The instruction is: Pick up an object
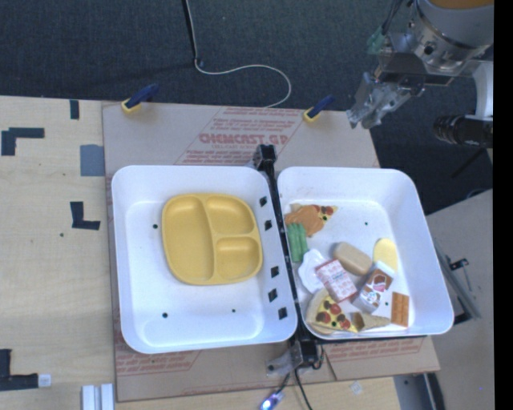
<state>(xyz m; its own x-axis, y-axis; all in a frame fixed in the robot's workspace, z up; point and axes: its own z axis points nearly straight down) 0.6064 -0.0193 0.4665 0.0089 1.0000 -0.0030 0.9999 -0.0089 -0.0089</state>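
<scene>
The arm [449, 24] hangs high over the bench, bent down, its pincer [370, 108] aimed at the cardboard. I cannot tell its grip. Below it, the right bin [417, 200] holds toy food [345, 280]; the tray [212, 239] sits lower left.

The arm [449, 24] is being cut off by the top edge, just up and right of the gripper [370, 108], so its upper part cannot be seen. The gripper's finger spacing is being blurred beyond telling. Well below the gripper, in the right bin [417, 200], the toy food [349, 280] is being overlapped piece on piece; several labels are too small to read. A cable [300, 388] is being cut off at the bottom edge.
</scene>
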